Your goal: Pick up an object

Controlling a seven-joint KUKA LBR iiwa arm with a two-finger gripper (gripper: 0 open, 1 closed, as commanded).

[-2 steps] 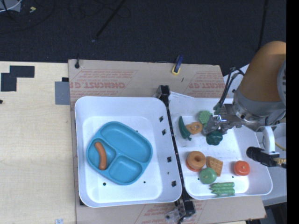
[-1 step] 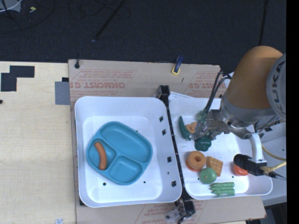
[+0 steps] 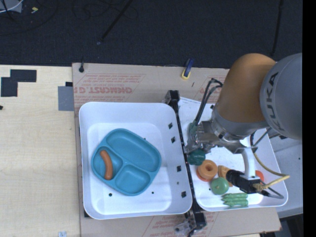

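Camera view, one entry. Gripper (image 3: 198, 141): low over the right bin (image 3: 247, 207), hard against that bin's inner wall; whether it is spread or pressed together cannot be told, the wrist housing covering it. Nothing is seen held. Teal piece (image 3: 196, 157): directly beneath the gripper's tip, touching or nearly so, and judged the likely target, being the nearest loose thing. Orange ring (image 3: 207, 170): just beyond the teal piece, away from the gripper, lying flat. Green ball (image 3: 219, 185): further out from the gripper, beside the ring. Green pod (image 3: 235, 199): furthest from the gripper, by the bin's near rim. The toys crowd together, so a descent on one may nudge its neighbours. Left bin (image 3: 98, 113): across the dividing wall from the gripper, holding a blue plate (image 3: 143, 152) with a sausage (image 3: 105, 164) in one compartment, well apart from the tool. Arm (image 3: 247, 95): enters from the right, orange band uppermost, wrist bent steeply down toward the bin.
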